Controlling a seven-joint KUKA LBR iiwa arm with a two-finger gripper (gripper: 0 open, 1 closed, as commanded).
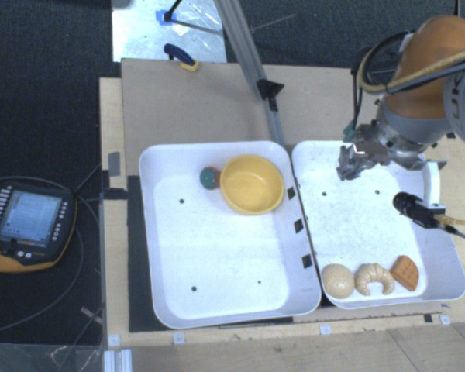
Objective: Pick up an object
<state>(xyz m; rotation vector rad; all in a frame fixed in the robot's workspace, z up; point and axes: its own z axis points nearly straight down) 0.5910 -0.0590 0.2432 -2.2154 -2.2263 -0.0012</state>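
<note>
Overhead, the grey arm (438, 60) with its orange band comes in from the right and ends above the upper part of the right bin (372, 215). Its jaws (350, 165) hang low over the bin's bare white floor near the top left corner, and they look dark and bunched from this angle; I cannot tell whether they are spread or pressed together. Nothing shows between them.

Three small food-like pieces lie in a row along the near edge of the right bin, well apart from the jaws: a pale round bun (337, 280) on the left, a croissant (375, 278) just beside it in the middle, and an orange waffle-like square (405, 273) on the right, tilted slightly. A black cylinder-shaped part (411, 208) with a white bracket sticks out from the arm over the right side of that bin.

The left bin (217, 285) holds a yellow bowl (252, 184), upright, near its top right corner. A small green ball (209, 177) sits touching or just beside the bowl's left rim. Both bins rest side by side on a brown worktop (310, 99).

Off to the left, on the dark floor, lies a control pendant (27, 223) with a lit screen and an orange casing. A metal pole (244, 45) slants across the top of the worktop.
</note>
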